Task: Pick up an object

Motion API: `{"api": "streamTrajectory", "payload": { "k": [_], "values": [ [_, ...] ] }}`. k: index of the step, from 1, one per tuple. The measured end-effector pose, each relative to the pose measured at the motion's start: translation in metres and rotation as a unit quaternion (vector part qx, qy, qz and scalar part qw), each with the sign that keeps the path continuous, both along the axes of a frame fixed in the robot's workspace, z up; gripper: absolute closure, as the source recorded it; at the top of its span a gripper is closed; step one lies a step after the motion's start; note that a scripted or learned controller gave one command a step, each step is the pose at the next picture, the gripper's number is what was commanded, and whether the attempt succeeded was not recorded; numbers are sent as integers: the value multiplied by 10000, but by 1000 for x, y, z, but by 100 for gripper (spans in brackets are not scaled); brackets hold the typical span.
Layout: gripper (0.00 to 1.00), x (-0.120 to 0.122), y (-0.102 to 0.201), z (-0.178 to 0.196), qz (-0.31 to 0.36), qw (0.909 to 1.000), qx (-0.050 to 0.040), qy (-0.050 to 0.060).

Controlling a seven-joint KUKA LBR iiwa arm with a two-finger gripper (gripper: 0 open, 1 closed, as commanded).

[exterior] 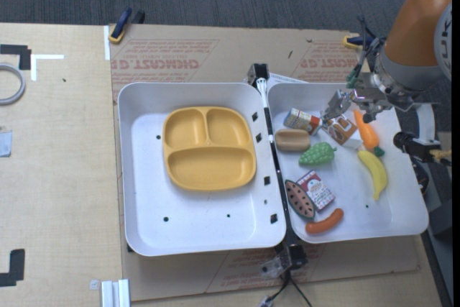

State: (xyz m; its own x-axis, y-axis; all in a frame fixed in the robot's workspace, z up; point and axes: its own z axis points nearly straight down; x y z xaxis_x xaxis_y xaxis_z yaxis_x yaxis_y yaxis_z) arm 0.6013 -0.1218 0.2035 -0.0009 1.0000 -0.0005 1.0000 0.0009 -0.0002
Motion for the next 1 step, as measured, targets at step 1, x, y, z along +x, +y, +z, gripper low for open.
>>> {"api": "streamTrajectory", "payload": {
  "k": [1],
  "values": [
    [0,5,-27,-94,-168,9998,-30,-73]
  ]
}}
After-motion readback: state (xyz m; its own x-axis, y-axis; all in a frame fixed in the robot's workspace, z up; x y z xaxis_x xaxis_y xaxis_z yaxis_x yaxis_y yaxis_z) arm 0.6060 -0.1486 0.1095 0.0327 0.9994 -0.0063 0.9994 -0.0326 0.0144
